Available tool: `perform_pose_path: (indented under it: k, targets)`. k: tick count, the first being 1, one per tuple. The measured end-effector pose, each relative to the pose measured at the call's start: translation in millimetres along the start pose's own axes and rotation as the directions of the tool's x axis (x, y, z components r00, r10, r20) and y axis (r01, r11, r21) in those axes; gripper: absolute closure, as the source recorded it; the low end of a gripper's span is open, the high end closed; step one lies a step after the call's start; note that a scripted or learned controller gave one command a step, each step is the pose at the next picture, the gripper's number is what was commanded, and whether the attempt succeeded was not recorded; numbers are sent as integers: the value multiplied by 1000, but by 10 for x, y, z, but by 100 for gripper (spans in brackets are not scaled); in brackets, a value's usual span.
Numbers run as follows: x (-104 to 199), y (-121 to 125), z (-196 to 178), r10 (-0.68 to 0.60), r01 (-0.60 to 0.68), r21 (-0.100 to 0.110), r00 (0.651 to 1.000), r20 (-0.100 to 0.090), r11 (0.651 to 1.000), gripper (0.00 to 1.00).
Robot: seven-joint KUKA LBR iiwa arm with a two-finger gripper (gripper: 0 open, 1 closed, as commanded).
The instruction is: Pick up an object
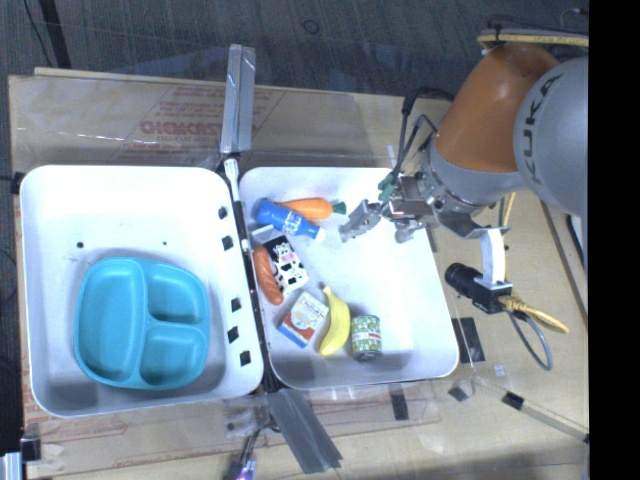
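Note:
My gripper [380, 226] hangs over the upper right part of the right bin [420, 308], open, with nothing between its fingers. Just to its left lie an orange carrot [310, 208] and a blue bottle [278, 218], apart from the fingertips. Lower down the bin's left side are a black-and-white cow-patterned box [288, 261] and an orange sausage-shaped piece [267, 274]. Near the front lie a small carton [304, 318], a yellow banana [338, 323] and a green can [366, 336].
The left bin [60, 208] holds a blue divided plate [143, 320]. A metal divider bar [238, 98] runs back from between the two bins. Bare white floor shows in the right bin's right half, below the gripper.

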State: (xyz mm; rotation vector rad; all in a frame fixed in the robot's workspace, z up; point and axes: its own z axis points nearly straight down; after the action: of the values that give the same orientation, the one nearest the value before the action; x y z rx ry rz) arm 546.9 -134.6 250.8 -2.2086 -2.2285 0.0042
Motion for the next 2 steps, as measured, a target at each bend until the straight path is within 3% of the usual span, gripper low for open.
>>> perform_pose_path:
  k: [1,2]
  targets:
    - [39,-391,1269,-22,22,2,1000,-1,1000,0]
    - [-132,-626,1510,-69,69,-22,998,0,997,0]
